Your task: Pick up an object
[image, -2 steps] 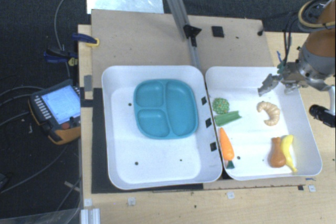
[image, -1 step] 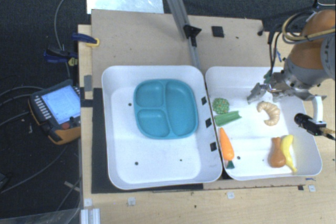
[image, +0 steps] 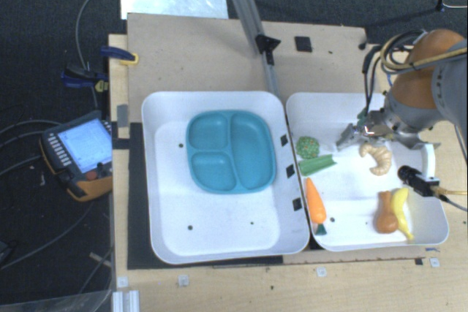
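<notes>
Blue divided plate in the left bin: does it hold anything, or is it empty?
Empty. The blue divided plate shows three bare compartments; the carrot, broccoli and croissant all lie in the right bin.

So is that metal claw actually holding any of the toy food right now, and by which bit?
Nothing is held. The gripper hangs open over the right bin, just beside the croissant, with nothing between its fingers.

Both bins [image: 219, 245] look like smooth, glossy white plastic. The blue plate [image: 231, 151] is matt plastic. The bench [image: 197, 55] is matt brown board, and the carrot [image: 315, 201] looks like shiny plastic.
</notes>
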